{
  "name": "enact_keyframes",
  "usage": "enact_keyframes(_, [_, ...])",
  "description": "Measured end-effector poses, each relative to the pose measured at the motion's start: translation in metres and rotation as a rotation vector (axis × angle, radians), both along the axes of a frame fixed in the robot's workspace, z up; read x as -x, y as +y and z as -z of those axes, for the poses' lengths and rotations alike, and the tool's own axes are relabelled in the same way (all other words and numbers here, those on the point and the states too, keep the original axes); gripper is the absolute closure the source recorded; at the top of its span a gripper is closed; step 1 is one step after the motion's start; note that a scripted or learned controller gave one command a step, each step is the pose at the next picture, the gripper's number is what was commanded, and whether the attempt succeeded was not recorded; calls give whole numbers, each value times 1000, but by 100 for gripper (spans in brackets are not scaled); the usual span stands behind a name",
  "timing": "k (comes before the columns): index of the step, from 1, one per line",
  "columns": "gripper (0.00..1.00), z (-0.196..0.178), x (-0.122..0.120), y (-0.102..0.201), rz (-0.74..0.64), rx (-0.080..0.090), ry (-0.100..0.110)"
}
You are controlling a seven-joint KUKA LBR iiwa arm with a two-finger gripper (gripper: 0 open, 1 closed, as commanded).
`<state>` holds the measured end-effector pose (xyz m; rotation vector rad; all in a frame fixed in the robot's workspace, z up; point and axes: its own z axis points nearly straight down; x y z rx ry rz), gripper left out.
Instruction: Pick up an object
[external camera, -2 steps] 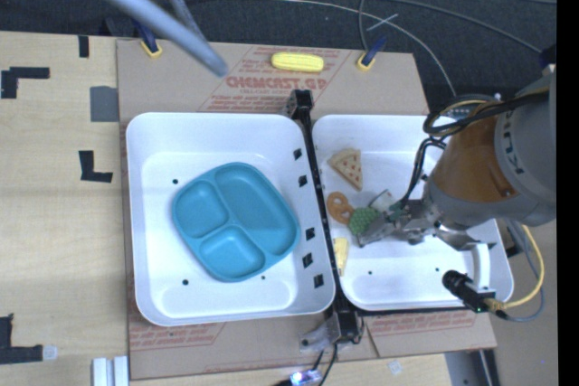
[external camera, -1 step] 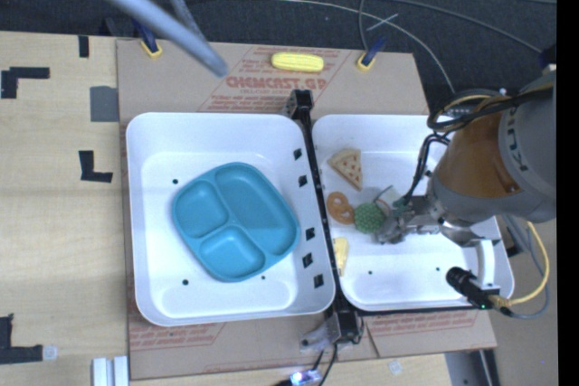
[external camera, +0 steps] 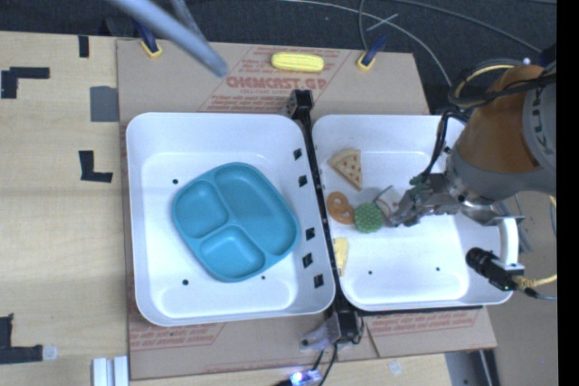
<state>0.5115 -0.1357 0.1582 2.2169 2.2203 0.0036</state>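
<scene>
**A crowded corner and a tight approach**

We see the gripper [external camera: 391, 211] low in the right bin [external camera: 416, 285], at centre right of the frame, its tip just beside a small green bumpy toy [external camera: 367, 218]. We cannot tell whether it is spread, pressed together or pinching anything; the dark metal at the tip blurs into shadow. Nothing shows clearly held.

We take the green toy as the likeliest target, and it sits in a cluster. A brown pretzel-shaped piece [external camera: 340, 207] touches or nearly touches it on its left, a tan wedge like a cheese slice [external camera: 346, 168] lies just above, and a pale yellow piece [external camera: 340, 254] rests against the divider [external camera: 312, 194] below.

In our judgement the main risk is a push instead of a pick. The tip comes in from the right, so any miss would shove the toy leftward into the pretzel and toward the bin wall, where there is little room either side of it. A rounded, knobbly toy may also squirt out sideways under an off-centre grasp. Two pieces could get caught together, then one drops on the lift.

The blue divided plate [external camera: 235, 220] in the left bin [external camera: 149, 194] and the yellow corn cob [external camera: 297, 62] on the cardboard [external camera: 181, 77] at upper centre lie well apart from all this.
</scene>
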Motion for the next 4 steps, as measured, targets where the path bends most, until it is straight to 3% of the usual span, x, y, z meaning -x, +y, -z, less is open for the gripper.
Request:
enact_keyframes(2, [100, -107, -6, 3, 0, 1, -2])
enact_keyframes(3, [100, -105, -40, 52, -5, -3, 4])
enact_keyframes(4, [100, -105, -57, 100, -5, -2, 5])
